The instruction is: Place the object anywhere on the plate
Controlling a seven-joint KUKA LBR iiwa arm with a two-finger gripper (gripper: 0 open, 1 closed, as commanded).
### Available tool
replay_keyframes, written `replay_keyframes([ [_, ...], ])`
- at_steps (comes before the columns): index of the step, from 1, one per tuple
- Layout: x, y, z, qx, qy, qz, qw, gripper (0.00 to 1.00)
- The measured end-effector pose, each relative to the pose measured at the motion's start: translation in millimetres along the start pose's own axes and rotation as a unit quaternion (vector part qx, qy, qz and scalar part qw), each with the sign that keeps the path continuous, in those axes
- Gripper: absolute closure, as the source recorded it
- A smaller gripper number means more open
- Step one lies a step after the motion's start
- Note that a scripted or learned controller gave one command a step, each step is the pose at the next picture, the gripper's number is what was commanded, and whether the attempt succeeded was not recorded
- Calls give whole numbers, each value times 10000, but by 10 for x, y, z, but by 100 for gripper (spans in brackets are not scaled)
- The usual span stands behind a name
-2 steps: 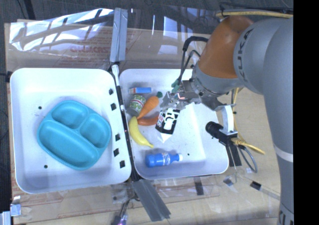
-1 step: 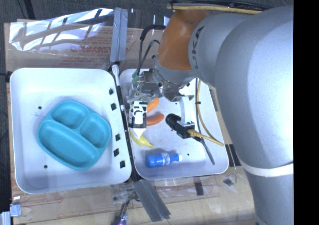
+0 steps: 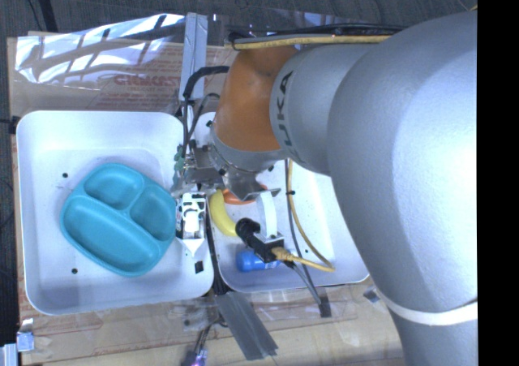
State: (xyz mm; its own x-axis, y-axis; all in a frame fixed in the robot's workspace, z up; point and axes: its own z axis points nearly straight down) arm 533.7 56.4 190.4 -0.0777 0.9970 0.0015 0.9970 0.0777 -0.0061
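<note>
Reaching in from the right, the big grey arm [image 3: 389, 153] bends over the right bin [image 3: 345, 263] and covers most of it. Its skin looks smooth and round, with an orange band [image 3: 247, 113] just above the wrist. The gripper [image 3: 190, 214] hangs low at the wall between the two bins, and I cannot tell how it is set.

Just to the right of the gripper lies a yellow banana [image 3: 220, 212], curved and smooth, in the right bin. An orange thing [image 3: 239, 194] peeks out beside it, and a small blue thing [image 3: 253, 260] sits a bit nearer the front edge.

To the left of the gripper, in the left bin [image 3: 49, 161], rests the blue plate [image 3: 120, 218]. It is shiny, rounded, and split into three parts. The plate is close to the gripper.
</note>
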Motion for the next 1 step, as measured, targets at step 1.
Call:
replay_keyframes([
  [1,-13,1,-2,-2,-7,10,10000,0],
])
